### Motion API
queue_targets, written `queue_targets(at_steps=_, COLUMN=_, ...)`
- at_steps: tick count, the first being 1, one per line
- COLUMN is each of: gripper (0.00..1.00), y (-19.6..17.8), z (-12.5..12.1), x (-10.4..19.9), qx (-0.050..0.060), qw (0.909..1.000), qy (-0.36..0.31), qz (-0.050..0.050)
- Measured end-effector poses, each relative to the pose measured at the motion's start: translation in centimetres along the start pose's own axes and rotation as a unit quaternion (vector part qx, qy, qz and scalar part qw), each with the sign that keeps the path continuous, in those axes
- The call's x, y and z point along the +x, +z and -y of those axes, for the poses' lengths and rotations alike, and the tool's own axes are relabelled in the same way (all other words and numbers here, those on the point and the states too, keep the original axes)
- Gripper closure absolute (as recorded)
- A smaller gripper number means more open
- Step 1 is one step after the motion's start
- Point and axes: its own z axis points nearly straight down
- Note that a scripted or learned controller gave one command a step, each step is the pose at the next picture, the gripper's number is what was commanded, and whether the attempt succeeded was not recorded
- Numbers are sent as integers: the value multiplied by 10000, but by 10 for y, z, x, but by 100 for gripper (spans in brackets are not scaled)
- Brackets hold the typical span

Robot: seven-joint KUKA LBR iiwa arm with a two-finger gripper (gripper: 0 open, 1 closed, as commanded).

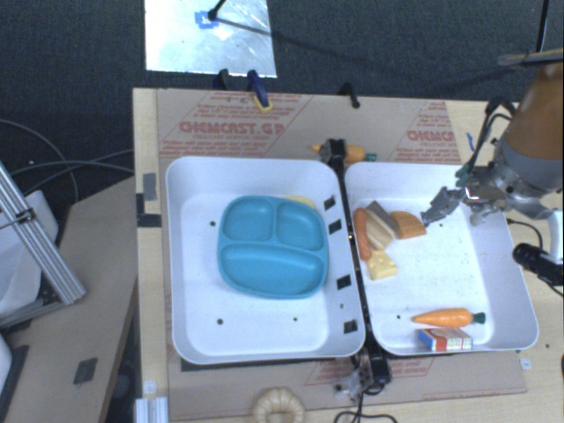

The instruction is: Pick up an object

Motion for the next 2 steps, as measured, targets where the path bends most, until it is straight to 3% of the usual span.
queue_targets(at_steps=1, gripper=0, y=-6, z=-2, x=0, qx=-53, qw=10000, qy=-10, qz=7)
queue_targets(at_steps=2, gripper=0, y=38, z=3, x=2, qx=-38, qw=10000, qy=-1, qz=4)
